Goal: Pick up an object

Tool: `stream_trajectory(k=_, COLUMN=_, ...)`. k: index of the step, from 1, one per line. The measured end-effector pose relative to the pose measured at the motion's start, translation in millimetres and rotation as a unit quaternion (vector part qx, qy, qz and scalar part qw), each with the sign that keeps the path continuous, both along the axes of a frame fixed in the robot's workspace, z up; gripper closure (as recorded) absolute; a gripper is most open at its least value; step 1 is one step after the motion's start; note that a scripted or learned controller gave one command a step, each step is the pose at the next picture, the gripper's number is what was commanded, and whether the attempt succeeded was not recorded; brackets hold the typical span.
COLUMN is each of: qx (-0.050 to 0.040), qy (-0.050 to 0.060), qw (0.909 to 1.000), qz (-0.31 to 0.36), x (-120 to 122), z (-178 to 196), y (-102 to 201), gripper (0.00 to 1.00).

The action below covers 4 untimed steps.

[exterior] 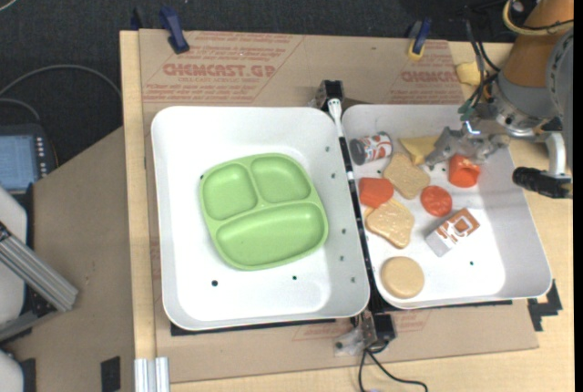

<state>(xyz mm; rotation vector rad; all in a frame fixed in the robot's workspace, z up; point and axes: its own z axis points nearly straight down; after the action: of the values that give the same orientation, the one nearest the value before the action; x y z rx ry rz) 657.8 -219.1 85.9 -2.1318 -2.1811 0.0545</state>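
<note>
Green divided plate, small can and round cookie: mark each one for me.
Green divided plate (264, 212), camera view, in the left bin: bottom of its large compartment.
Small can (372, 148), camera view, in the right bin's near-left corner: its red and white side.
Round cookie (402, 277), camera view, right bin: middle of its top face.

Two bins sit side by side on the bench. The left bin holds a divided tray near its middle. The right bin holds toy food: a can by its far left corner, bread slice at centre, round cookie near its front edge, small carton to the right of the slice.
</note>
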Motion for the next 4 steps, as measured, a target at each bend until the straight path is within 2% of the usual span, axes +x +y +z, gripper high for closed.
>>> stream_trajectory(k=1, qx=-0.0215, qy=-0.049, qw=0.9985, qz=-0.011, x=-63.6, z=14.3, y=32.1, gripper=0.0)
stream_trajectory(k=2, qx=-0.0273, qy=-0.058, qw=0.9979, qz=-0.011, x=-87.0, z=8.2, y=67.8, gripper=0.0)
stream_trajectory(k=3, qx=-0.0235, qy=-0.051, qw=0.9983, qz=-0.014, x=-159.9, z=4.1, y=6.0, gripper=0.0)
stream_trajectory(k=4, qx=-0.0209, qy=-0.054, qw=0.9983, qz=-0.007, x=-98.2, z=149.0, y=75.9, gripper=0.0)
